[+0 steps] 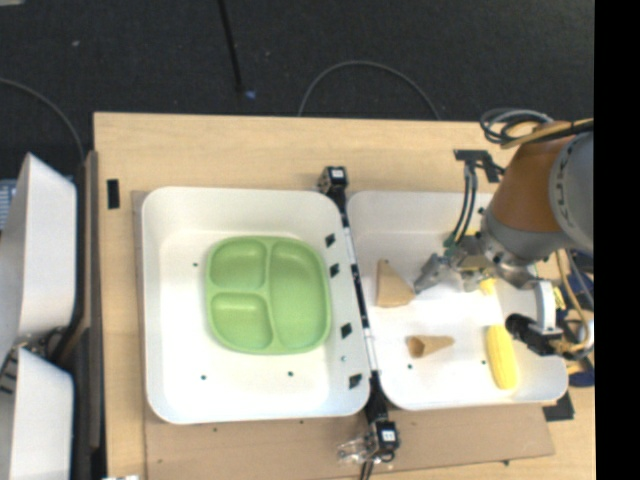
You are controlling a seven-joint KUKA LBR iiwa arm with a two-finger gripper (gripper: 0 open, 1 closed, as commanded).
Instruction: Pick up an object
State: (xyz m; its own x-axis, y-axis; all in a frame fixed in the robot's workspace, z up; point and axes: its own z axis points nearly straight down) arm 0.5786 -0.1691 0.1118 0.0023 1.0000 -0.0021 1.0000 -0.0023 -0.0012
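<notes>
On the counter point(115, 148) the left bin point(170, 388) carries a green divided plate point(268, 294). In the right bin point(400, 218) lie a tan wedge point(392, 286), a small cone-shaped piece point(428, 346) nearer the front, and a yellow corn cob point(501, 358) farther right. The pincer point(432, 273) hangs low just right of the wedge — whether it is wide or narrow I cannot tell, and nothing is seen in its grip. By this, the pick is not yet done — closing and lifting remain.
</notes>
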